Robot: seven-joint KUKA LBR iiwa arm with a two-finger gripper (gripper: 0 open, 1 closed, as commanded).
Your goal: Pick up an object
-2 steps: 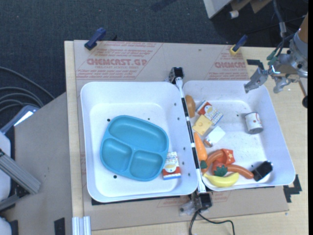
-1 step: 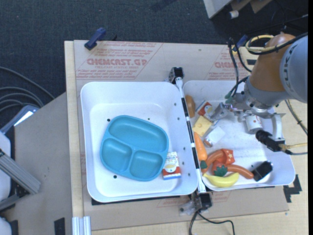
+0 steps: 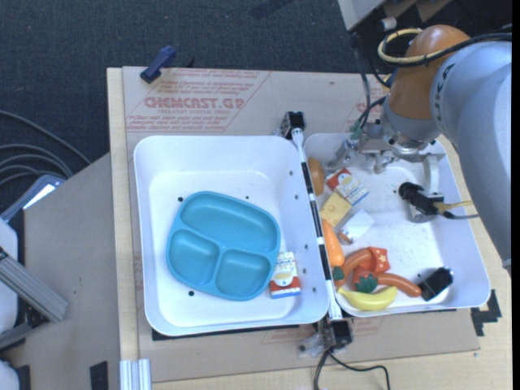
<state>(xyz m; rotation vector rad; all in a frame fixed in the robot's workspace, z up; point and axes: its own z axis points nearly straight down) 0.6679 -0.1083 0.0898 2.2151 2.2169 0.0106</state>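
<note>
Nearest us, at the near edge of the right bin (image 3: 467, 295), we see a banana (image 3: 370, 299) lying beside a red pepper (image 3: 367, 263), a sausage (image 3: 398, 283) and a small black block (image 3: 435, 282). A carrot (image 3: 331, 245) runs along the divider, and farther back a small carton (image 3: 349, 188) and a yellow block (image 3: 335, 210) lie close together. The gripper (image 3: 375, 154) hangs over the far end of this bin, just beyond the carton; we cannot tell its state from this slant, and we see nothing in it.

We judge this to be the approach step, with no pick made yet. The next move calls for choosing one item, likely the carton just beneath, and coming down squarely over it without nudging the yellow block.

In the left bin (image 3: 162, 157) a blue divided plate (image 3: 223, 244) sits with a little juice box (image 3: 284, 273) touching its near right corner. Both bins rest on a cardboard sheet (image 3: 195, 100) on the bench, with dark carpet (image 3: 81, 23) around and cables (image 3: 24, 149) at left.
</note>
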